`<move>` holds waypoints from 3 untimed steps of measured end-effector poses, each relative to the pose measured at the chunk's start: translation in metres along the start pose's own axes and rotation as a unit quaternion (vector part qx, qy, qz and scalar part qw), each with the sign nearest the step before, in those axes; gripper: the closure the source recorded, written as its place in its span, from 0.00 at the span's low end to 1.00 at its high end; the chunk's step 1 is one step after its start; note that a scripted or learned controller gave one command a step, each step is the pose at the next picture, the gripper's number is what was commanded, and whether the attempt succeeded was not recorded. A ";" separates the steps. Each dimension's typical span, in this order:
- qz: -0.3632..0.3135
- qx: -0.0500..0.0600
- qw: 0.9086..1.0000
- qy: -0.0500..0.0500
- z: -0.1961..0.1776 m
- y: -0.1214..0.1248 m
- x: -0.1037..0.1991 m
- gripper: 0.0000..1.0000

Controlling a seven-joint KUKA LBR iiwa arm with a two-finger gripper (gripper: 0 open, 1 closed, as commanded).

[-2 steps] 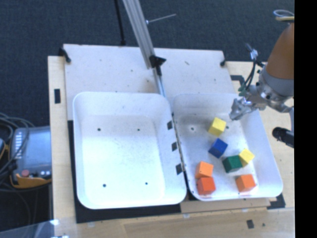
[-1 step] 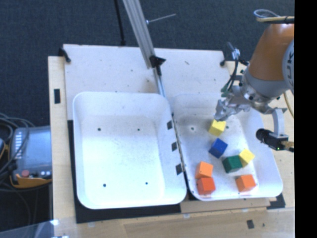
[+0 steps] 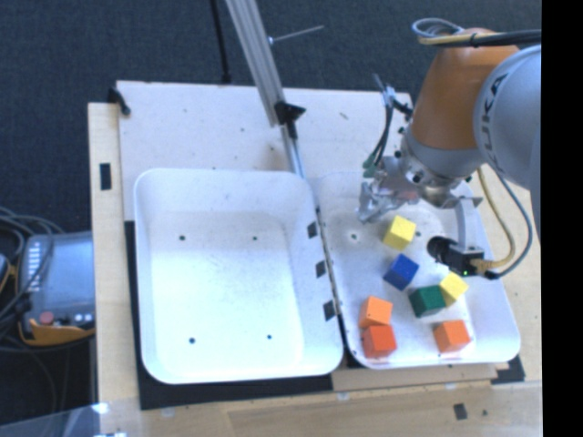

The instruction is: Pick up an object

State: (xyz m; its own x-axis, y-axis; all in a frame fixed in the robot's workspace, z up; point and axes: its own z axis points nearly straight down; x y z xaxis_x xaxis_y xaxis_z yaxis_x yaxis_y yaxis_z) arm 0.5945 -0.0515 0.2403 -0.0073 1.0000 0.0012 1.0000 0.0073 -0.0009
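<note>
Gripper (image 3: 375, 203) low in the right bin (image 3: 496, 340), just left of the upper yellow cube (image 3: 399, 232); nothing visible between its fingers, grip state can't tell.

Landmark = upper yellow cube, in the upper middle of the right bin, tilted, close to the gripper, contact unclear. Blue cube (image 3: 401, 272) just below it. Green cube (image 3: 426, 300) below-right of it, touching a second yellow cube (image 3: 453, 287) on its right. Two orange cubes (image 3: 377, 326) stacked or abutting, below and slightly left of it near the bin's left wall; a third orange cube (image 3: 451, 335) below-right near the front rim. Arm (image 3: 465, 89) with orange band comes in above-right of it. Left bin (image 3: 228, 185) sits well left of it. Slanted metal pole (image 3: 260, 48) rises up-left of it.
</note>
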 end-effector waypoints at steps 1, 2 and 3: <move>0.000 0.001 1.000 0.000 0.011 -0.003 0.051 1.00; 0.000 -0.001 1.000 0.000 -0.003 -0.002 0.103 1.00; 0.000 -0.001 1.000 0.000 -0.005 0.003 0.148 1.00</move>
